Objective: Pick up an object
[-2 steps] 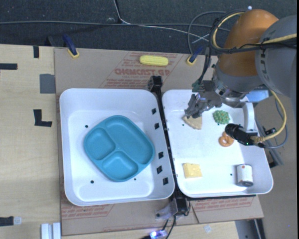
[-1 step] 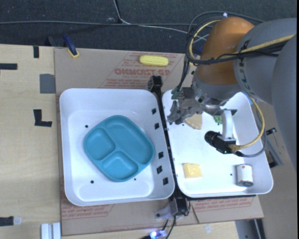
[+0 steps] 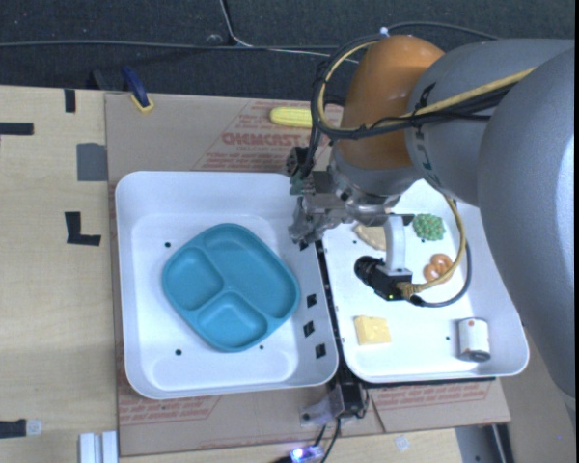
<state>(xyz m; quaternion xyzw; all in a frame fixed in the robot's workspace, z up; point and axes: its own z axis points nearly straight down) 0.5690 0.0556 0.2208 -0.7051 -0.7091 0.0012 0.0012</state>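
Counter (image 3: 48, 258) bore two bins; gripper (image 3: 314, 222) hovered frame centre, finger state indeterminate. Approach step; next: descend onto cheese wedge (image 3: 372, 330).

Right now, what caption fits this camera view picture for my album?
Grey robot arm reaches over two white bins: a blue tray in one, toy food in the other.

A blue tray (image 3: 231, 285) lies in a white bin (image 3: 140, 210). The other white bin (image 3: 502, 350) holds a pale yellow square (image 3: 372, 330), something green (image 3: 428, 227), an orange piece (image 3: 438, 266), perhaps fruit, and a white-and-red cylinder (image 3: 472, 338).
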